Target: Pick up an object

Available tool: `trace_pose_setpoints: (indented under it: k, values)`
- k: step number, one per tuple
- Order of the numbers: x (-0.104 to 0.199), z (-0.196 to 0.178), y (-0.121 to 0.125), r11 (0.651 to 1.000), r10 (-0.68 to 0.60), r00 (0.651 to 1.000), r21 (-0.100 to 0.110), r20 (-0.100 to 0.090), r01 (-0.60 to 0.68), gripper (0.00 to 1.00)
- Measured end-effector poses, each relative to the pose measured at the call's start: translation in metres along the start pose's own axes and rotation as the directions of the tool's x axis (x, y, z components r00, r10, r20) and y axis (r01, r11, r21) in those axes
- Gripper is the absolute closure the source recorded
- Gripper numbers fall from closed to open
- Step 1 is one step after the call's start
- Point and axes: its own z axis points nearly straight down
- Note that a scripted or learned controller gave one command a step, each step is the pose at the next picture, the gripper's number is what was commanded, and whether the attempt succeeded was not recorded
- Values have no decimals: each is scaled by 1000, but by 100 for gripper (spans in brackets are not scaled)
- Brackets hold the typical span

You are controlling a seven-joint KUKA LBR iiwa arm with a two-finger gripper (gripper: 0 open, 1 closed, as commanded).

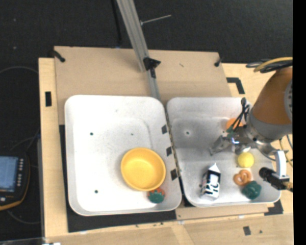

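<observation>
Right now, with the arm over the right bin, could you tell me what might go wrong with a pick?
1. The yellow ball, orange piece and green object lie close together, so a descent may nudge one aside instead of grasping it.
2. The ball is round and could roll away.
3. The black-and-white carton lies near the right bin's front rim, so a push could wedge it there.

A pale wooden bench [127, 75] is sitting on a dark, speckled floor [41, 19] that looks like carpet, though the view is too coarse to be sure. A grey metal pole [135, 27] is slanting across the bench's far edge. At the left, a handheld screen unit [5, 180] is glowing blue, with thin cables [15, 111] trailing nearby.
</observation>
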Motion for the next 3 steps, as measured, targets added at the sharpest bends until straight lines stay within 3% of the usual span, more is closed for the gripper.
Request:
trace_pose_setpoints:
  k: [1,3]
  values:
    - [-1,-15,2,1000,5,1000,-9,1,-5,100]
    - [-6,-103,11,1000,-6,1000,-10,2,6,100]
